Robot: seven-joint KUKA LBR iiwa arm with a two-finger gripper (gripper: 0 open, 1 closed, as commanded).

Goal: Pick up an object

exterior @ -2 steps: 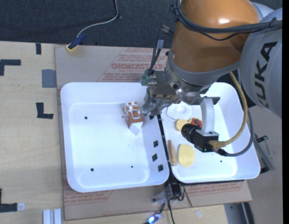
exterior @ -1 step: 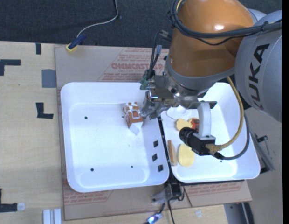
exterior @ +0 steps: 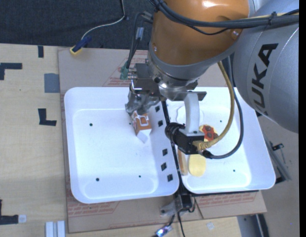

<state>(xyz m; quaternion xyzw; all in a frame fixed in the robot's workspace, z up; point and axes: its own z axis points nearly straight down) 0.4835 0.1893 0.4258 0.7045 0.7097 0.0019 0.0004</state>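
My gripper [exterior: 137, 107] hangs under the grey and orange wrist, over the upper right part of the left white bin [exterior: 81, 132]. A small orange and white box [exterior: 141, 124] sits between its fingertips, tilted, with its lower white corner pointing down toward the bin floor. The fingers are shut on the box's top. The wrist hides the upper part of the gripper.
The right bin [exterior: 242, 174] holds a pale yellow object [exterior: 197, 166], a red and orange item [exterior: 208, 131] and a brown stick-like thing [exterior: 183, 163]. A black clamp with a yellow cable [exterior: 184, 137] hangs over the divide. The big arm body covers the right bin's far side.
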